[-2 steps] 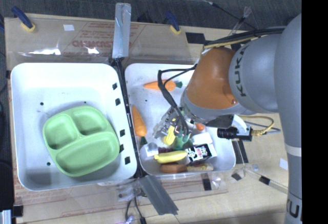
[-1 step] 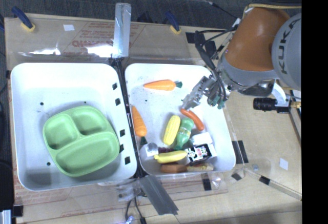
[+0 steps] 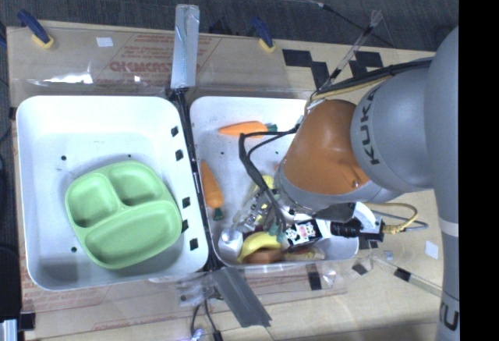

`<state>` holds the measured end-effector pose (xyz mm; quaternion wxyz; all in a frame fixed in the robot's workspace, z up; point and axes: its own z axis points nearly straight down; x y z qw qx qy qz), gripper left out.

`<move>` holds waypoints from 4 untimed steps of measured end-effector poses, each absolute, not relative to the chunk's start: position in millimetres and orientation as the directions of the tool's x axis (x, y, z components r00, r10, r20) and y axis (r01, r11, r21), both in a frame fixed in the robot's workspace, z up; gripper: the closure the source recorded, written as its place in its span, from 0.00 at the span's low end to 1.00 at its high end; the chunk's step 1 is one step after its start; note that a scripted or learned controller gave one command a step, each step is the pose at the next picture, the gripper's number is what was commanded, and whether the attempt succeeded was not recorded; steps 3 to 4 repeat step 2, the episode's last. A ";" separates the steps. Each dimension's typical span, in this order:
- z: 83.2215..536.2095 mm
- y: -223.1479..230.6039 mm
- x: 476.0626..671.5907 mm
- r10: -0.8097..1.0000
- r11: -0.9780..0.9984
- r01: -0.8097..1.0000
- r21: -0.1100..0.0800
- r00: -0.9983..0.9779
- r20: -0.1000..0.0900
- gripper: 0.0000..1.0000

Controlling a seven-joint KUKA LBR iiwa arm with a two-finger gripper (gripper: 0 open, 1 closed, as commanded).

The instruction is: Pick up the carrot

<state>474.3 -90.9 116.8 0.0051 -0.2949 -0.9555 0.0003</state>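
Gripper hanging over near clutter, closure not discernible; risking snagging banana, missing carrot at far wall.

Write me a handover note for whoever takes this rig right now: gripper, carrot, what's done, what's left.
Gripper: low in the right bin, over the clutter at its front; finger state cannot be read.
Carrots: one lies along the bin's left wall, another near the back wall. Both lie apart from the gripper.
Done: no pick visible.
Left: grasp and lift a carrot.
Green divided plate sits in the left bin.
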 end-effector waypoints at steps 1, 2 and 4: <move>121.8 -94.1 478.7 0.566 0.824 0.566 0.001 -0.824 -0.008 0.00; 193.4 -70.0 585.4 0.417 0.909 0.417 0.002 -0.909 -0.004 0.00; 193.4 -70.0 585.4 0.417 0.909 0.417 0.002 -0.909 -0.004 0.00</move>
